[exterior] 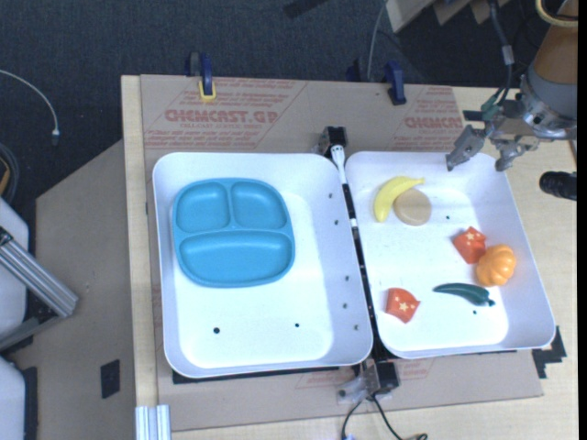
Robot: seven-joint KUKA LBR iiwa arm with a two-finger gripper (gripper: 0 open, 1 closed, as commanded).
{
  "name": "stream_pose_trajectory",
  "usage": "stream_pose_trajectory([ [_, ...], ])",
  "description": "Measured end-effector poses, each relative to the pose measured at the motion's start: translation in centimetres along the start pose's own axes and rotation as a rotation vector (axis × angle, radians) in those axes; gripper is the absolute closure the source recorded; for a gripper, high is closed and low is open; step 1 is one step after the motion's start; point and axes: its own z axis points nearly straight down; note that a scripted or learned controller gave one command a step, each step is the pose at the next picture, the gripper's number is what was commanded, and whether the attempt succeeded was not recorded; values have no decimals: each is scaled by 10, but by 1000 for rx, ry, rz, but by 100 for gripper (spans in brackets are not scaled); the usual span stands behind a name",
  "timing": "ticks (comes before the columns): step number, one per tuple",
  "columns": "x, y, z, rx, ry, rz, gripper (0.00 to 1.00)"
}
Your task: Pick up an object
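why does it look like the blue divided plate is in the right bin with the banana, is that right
Not quite. In the camera view the blue divided plate lies in the left bin, by itself. The banana is in the right bin, touching a tan round piece. The gripper hovers open above that bin's far edge, holding nothing.

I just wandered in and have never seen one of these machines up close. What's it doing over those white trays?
A robot arm reaches in from the right, its hand open and holding nothing, poised above the far edge of the right bin. That bin holds toy food: a banana touching a tan disc, two red pieces, a small orange pumpkin and a dark green pepper. The left bin holds a blue divided plate. Nothing has been picked up yet.
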Motion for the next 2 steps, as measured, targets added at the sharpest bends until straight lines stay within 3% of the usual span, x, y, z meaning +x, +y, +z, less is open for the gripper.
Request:
stream_pose_trajectory([
  [1,1,3,-9,-15,-3,-3,0],
  [2,-3,11,49,-9,-2,-4,0],
])
